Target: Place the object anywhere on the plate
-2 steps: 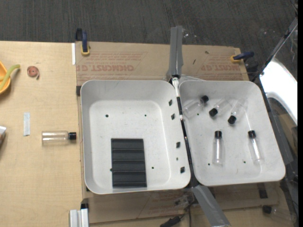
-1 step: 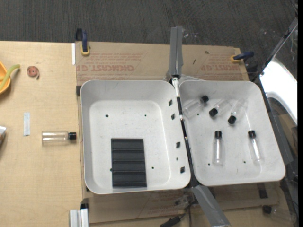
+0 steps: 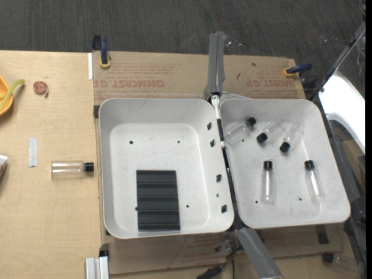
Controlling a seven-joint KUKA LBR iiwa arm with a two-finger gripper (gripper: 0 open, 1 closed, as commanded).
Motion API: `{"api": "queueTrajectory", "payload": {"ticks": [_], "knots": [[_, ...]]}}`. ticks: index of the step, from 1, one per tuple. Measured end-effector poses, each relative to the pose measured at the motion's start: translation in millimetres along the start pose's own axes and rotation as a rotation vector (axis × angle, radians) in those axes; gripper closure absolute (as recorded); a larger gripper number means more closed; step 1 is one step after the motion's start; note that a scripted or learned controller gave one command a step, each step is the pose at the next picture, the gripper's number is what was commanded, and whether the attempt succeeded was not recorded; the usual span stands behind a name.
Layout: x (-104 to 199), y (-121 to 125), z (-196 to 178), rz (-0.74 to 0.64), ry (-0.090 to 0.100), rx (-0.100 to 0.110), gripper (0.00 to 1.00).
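Bench: you see tan wood point(image 3: 46, 214) and cardboard point(image 3: 174, 77) over dark floor.
Left bin point(image 3: 116, 132): black ribbed plate point(image 3: 157, 200) lies near its front wall.
Right bin point(image 3: 325, 208): five clear black-capped vials point(image 3: 267, 181) lie scattered, apart from the plate.
Stray: one vial point(image 3: 71, 167) lies on the wood.
Arm: white part at the right edge; you cannot tell the gripper's state.

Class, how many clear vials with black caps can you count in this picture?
6. Five lie in the right bin: three near its back, two nearer the front. One lies on the bench.
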State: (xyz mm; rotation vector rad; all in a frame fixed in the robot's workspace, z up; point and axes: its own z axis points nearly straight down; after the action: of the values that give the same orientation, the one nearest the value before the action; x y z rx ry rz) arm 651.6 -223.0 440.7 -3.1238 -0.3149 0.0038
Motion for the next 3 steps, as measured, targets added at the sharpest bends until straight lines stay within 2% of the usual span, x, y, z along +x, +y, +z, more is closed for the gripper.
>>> {"api": "queueTrajectory", "payload": {"ticks": [1,2,3], "knots": [[2,0,0,-0.002,0.000,0.000,0.00],[17,-76,1,-0.005,-0.001,-0.001,0.00],[-89,-42,1,-0.021,-0.003,-0.001,0.00]]}}
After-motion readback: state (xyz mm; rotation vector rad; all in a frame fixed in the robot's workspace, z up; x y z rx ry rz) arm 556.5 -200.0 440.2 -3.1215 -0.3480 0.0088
